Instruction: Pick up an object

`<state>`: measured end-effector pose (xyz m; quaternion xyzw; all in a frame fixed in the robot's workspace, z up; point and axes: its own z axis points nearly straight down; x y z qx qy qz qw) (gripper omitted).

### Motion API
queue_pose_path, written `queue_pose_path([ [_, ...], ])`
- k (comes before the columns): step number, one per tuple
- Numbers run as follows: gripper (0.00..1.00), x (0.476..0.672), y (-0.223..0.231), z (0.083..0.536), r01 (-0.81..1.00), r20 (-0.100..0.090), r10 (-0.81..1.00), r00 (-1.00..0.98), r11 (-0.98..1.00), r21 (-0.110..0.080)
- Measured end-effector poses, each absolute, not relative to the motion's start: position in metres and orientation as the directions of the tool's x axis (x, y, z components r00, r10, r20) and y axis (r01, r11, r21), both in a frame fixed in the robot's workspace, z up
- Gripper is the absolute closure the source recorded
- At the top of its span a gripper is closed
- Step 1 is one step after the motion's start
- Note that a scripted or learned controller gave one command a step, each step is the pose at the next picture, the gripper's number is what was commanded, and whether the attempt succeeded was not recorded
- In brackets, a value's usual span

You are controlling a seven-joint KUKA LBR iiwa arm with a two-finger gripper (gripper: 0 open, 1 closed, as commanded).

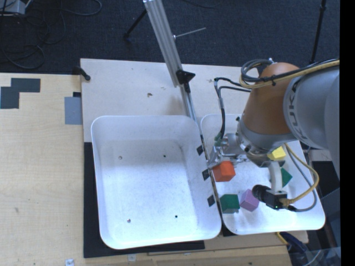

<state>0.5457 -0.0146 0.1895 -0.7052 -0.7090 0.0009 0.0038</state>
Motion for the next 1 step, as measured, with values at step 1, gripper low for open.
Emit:
queue_pose_path([
  [1,1.00,0.5252,0.0602,0.1894,1.000,0.004,1.000,-0.007,0.007,-0.007],
])
